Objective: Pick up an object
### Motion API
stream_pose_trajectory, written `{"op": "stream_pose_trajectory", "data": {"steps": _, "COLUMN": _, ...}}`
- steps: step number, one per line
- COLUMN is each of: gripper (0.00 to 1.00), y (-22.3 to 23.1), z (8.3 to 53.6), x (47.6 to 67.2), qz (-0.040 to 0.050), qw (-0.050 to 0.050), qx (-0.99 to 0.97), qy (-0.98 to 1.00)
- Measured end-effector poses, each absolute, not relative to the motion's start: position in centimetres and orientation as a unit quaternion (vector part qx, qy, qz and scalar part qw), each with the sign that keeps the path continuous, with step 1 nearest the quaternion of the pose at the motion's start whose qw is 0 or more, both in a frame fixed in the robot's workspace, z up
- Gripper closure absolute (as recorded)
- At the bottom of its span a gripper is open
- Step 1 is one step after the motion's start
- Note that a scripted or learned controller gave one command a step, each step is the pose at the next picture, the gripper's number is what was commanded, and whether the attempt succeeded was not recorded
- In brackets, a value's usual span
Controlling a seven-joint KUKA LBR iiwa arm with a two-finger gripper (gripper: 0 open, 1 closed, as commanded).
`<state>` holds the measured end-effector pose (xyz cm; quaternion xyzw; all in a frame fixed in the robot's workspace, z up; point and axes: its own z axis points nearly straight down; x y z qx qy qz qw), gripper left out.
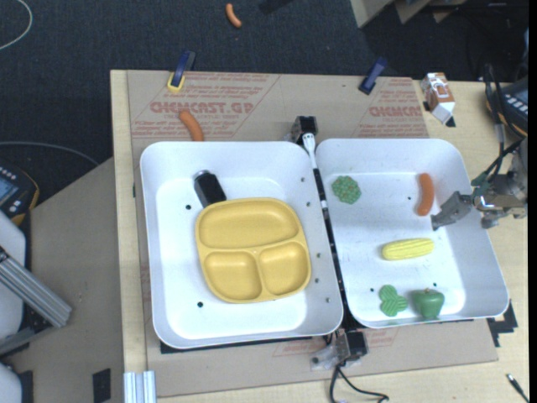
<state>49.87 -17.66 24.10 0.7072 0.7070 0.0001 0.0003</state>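
The toy sausage lies near the right bin's far right wall, nearest the gripper. So close to the wall, a descending finger could nudge it aside or catch the rim. The gripper reaches in low from the right, just beside the sausage, grasping nothing; its opening I cannot tell.

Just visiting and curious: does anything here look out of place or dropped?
Yes. One orange sausage-like piece lies on the cardboard behind the left bin, and another on the dark floor beyond the bench. A similar one lies inside the right bin.
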Motion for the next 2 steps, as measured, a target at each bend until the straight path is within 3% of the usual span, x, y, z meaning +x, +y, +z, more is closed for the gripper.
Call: {"op": "stream_pose_trajectory", "data": {"steps": 2, "gripper": 0.00, "y": -17.5, "z": 11.3, "x": 49.8, "qz": -0.0016, "qw": -0.004, "qx": 0.707, "qy": 0.707}}
